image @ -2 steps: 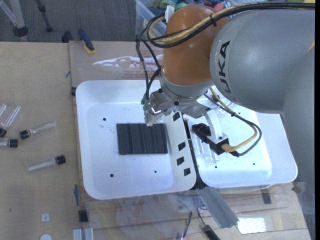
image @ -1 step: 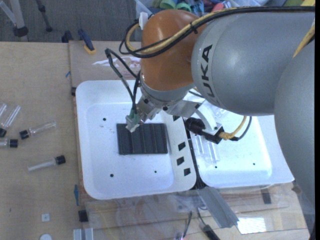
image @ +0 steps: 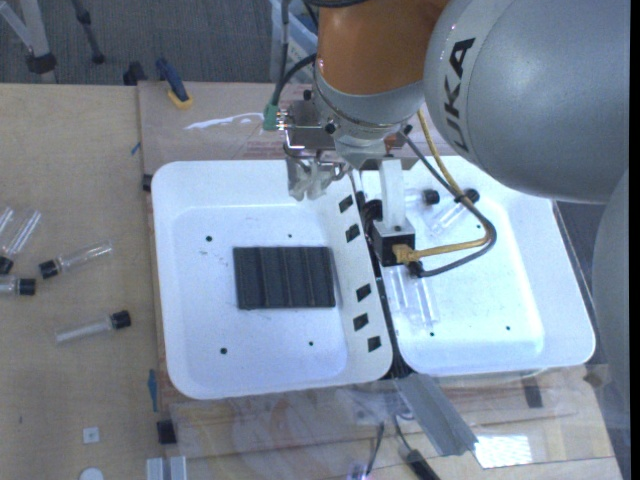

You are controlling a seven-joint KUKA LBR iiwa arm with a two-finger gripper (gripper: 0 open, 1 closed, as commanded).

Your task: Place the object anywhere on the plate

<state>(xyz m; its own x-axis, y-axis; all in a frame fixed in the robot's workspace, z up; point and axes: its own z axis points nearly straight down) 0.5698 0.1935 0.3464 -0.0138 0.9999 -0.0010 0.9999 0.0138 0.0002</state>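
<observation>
Left bin (image: 180, 268): shallow, white, holding one dark grey ribbed plate (image: 285, 276) that lies flat near the bin's middle with bare floor all round it.
Bin divide: the two rims meet in a strip carrying a row of small black tabs (image: 357, 263), running from far to near.
Right bin (image: 530, 298): shallow, white, holding clear vials. Two capped vials (image: 447, 211) lie in the far part, and a pair of clear tubes (image: 415, 300) lies side by side nearer, close to the divide.
My pincer (image: 314, 180): hanging over the far right corner of the left bin, below the orange band (image: 365, 38) of my arm.
Pincer state: I cannot tell whether it is clenched or released, nor whether it carries anything.
Task's thing, position: the capped vials lie right of my pincer, across the divide and apart from it. They are well clear of the plate, which sits left of and nearer than my pincer.
Task's thing, appearance: short, see-through tubes with small black caps, lying on their sides and faint against the white floor.
Outside the bins: loose vials (image: 82, 259) of the same kind lie on the bench (image: 70, 168) at the left.
</observation>
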